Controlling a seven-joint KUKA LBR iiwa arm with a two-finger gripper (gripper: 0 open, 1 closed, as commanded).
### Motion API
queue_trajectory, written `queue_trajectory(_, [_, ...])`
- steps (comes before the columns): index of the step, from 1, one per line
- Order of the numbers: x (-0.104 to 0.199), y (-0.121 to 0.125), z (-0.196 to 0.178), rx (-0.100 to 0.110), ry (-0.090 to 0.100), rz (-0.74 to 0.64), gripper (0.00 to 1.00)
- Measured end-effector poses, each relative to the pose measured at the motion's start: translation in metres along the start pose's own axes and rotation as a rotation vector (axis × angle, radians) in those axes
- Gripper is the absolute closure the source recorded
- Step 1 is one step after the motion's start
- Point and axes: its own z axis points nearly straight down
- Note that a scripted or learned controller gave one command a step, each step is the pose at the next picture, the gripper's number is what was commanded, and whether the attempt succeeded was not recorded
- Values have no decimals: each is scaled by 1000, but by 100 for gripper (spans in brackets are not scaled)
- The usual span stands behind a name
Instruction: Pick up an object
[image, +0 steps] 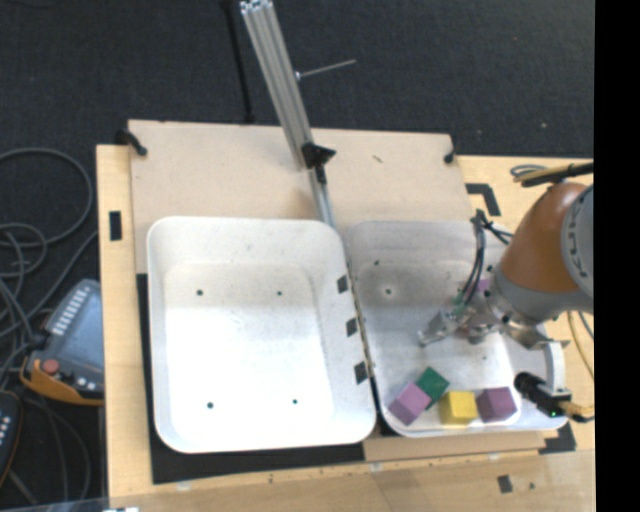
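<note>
Four small blocks sit in a row along the near edge of the right bin (400, 250): a pale purple block (409, 403), a green block (433, 383) just behind it, a yellow block (460, 407) and a darker purple block (496, 403), all roughly cube-shaped with no clear long axis. The gripper (462, 325) hangs over the bin's middle, apart from them and holding nothing; whether it is spread or closed cannot be told. This looks like the approach step, and the next move calls for travelling toward the near edge and descending squarely over one block.
</note>
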Motion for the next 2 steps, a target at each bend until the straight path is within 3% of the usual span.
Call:
queue_trajectory(1, [25, 47, -24, -2, 0, -7, 0])
queue_trajectory(2, [-19, 95, 0, 1, 6, -5, 0])
